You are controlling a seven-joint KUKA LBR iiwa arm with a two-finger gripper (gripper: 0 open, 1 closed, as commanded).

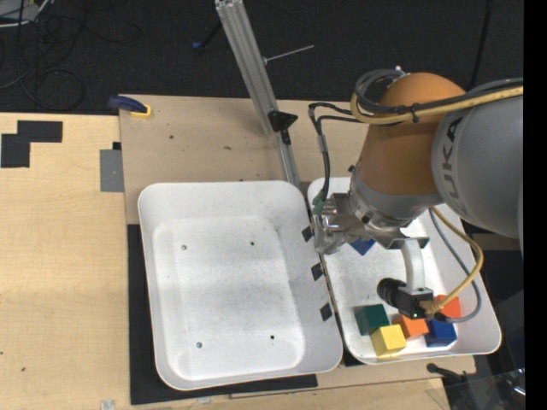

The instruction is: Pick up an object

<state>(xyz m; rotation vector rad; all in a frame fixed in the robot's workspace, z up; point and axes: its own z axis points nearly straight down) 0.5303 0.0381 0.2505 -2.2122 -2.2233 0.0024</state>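
Camera view: the arm [444, 161] hangs over the right bin [487, 336], and its gripper [335, 229] sits at that bin's left wall; its state cannot be told. Candidate objects cluster at the near end: green block [371, 318], yellow block [389, 338], orange block [414, 325], blue block [442, 332]. Centre over one block, clear of neighbours, before descending.

We see 2 white bins, the left bin [231, 289] speckled with faint grey and the right bin [479, 331] holding a dark green block [371, 318], a yellow block [389, 339], an orange block [414, 326] and a blue block [441, 333]. The arm [479, 169] is grey with an orange band [410, 139], and the bench [197, 148] is pale tan wood against a black background.
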